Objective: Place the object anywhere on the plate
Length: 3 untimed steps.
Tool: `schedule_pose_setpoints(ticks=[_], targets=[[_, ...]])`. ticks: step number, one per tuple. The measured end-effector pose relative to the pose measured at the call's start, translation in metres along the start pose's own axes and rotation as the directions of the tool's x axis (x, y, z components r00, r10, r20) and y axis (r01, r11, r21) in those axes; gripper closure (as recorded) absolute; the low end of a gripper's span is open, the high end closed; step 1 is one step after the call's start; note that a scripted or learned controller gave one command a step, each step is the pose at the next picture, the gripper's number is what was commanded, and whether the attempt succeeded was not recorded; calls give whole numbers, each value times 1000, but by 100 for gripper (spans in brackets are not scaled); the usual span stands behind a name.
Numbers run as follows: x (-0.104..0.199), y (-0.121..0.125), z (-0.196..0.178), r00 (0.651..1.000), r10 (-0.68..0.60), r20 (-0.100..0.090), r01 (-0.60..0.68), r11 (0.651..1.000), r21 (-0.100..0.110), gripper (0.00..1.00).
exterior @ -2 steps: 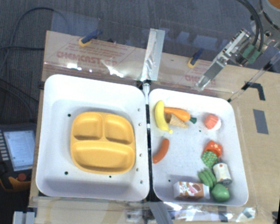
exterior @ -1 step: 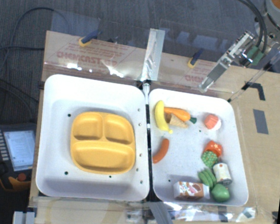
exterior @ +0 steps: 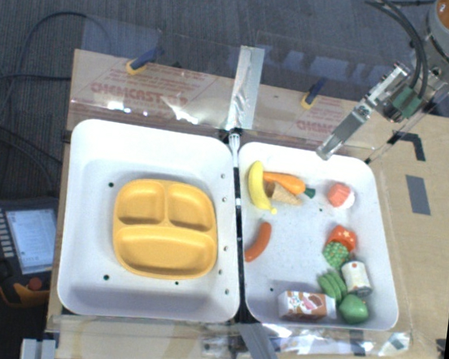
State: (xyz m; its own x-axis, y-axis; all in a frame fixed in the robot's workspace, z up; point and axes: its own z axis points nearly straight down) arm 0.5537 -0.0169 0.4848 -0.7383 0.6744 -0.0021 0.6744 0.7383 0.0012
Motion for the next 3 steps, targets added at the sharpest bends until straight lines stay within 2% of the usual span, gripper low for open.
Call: schedule_pose_setpoints(ticks=[1, 2, 3], targets=[[12, -16, 0, 999, 45, 0, -45, 999, 0, 0], [34, -20, 0, 995, 99, -1, -99, 995, 0, 0], [13, -81, 0, 996, 89, 1, -89, 996, 1, 0]])
